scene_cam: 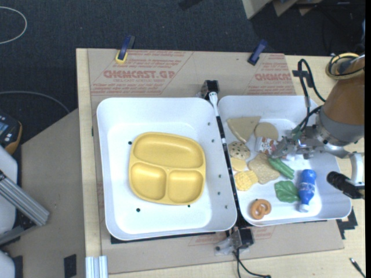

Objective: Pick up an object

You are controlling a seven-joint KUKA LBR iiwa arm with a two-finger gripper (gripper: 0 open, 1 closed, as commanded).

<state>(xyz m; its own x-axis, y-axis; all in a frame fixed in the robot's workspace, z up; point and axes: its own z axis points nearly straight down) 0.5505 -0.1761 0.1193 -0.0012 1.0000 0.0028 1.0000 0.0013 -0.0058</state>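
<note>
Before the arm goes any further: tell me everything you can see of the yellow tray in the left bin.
The yellow tray is a glossy, plastic-looking divided plate with rounded corners and three compartments: one wide one across the far side, two smaller ones nearer the camera. All three look bare. It lies flat, right way up, slightly rotated, on the floor of the left bin, roughly centred and clear of its walls. Nothing else touches it.
</note>
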